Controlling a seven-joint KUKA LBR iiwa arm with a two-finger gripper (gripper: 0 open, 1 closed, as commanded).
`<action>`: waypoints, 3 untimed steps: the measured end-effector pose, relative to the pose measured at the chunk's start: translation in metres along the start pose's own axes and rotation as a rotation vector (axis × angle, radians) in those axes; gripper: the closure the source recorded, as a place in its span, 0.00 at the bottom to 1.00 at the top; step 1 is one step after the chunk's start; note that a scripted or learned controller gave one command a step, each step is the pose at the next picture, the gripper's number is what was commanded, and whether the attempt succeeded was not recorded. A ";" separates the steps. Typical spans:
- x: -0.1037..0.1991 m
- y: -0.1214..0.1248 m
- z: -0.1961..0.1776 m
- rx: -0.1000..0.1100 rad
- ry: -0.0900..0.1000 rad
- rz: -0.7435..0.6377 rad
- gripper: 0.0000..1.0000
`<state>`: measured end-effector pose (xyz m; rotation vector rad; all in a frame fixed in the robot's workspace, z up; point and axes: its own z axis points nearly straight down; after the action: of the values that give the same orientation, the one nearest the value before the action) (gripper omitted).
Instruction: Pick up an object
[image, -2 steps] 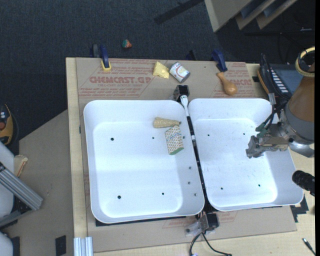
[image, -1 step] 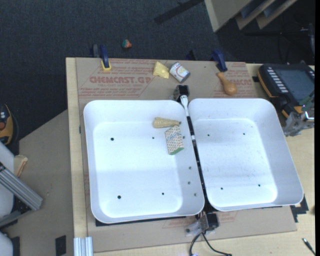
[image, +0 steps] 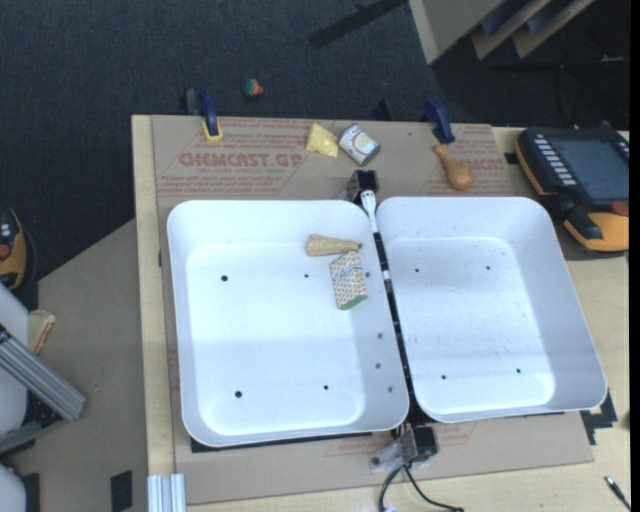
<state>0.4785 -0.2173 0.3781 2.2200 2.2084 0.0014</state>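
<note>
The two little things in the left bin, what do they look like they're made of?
The tan cone-shaped piece looks like matte wood or plastic: plain, dull, no shine. The patterned packet beside it looks like printed paper or thin card, with a flat, speckled green-and-white face. The picture is too small to be certain of either.

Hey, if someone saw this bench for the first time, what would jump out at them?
Two white bins side by side: the left bin holds a tan piece and a patterned packet near its upper right. Behind the bins on the board lie a yellow wedge, a small can and a wooden pear shape.
</note>
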 end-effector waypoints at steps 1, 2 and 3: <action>0.015 0.002 -0.168 -0.014 -0.002 -0.008 1.00; 0.045 0.034 -0.032 0.020 0.011 -0.009 1.00; 0.111 0.092 0.065 0.016 0.010 -0.013 1.00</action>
<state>0.5718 -0.1074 0.3134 2.2184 2.2365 -0.0049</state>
